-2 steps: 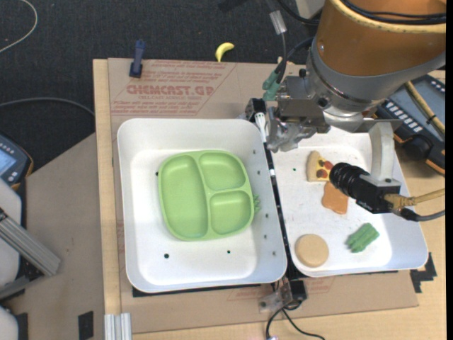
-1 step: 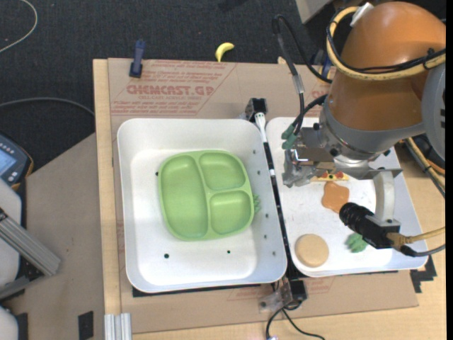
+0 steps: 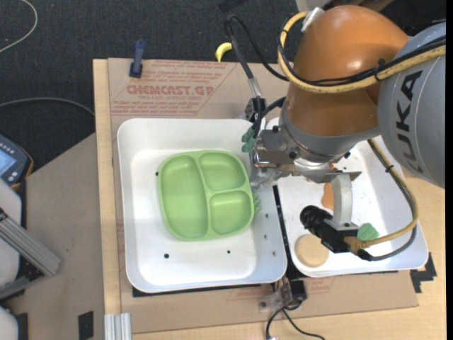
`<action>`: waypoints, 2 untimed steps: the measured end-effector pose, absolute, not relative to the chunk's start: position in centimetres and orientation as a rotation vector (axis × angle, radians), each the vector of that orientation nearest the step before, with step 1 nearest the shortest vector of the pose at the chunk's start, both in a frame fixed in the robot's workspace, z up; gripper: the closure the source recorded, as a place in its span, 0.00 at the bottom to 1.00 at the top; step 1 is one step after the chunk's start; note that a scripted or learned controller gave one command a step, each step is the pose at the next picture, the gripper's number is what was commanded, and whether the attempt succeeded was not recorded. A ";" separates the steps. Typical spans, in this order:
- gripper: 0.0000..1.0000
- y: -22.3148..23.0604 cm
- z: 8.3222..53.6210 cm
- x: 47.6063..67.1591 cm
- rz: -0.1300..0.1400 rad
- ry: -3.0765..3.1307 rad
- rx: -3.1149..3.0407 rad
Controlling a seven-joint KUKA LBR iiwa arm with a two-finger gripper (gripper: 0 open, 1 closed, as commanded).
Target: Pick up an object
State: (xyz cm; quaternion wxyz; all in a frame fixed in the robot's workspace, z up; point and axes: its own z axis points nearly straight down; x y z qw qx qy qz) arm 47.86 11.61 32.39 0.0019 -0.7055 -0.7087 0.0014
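Observation:
A light green divided plate [image 3: 205,193] lies flat in the left bin [image 3: 141,190], a little right of its middle. My gripper [image 3: 260,178] hangs under the big orange-banded wrist, right at the plate's right rim, over the wall between the two bins. The wrist hides most of it. In the right bin [image 3: 396,190] a tan round disc [image 3: 311,251] rests at the near left corner. An orange piece [image 3: 328,195] peeks out beneath the arm, and a small green piece [image 3: 368,231] lies to the right of it.
The arm covers the far half of the right bin. Both bins sit on a brown cardboard sheet [image 3: 170,91] with red print. A blue clip [image 3: 136,59] and a yellow item [image 3: 224,49] lie at its far edge.

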 end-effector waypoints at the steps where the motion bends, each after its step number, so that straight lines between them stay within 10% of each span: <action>1: 1.00 8.1 39.8 48.0 -0.010 -2.222 -2.229; 2: 1.00 7.7 44.7 48.0 -0.008 -2.225 -2.224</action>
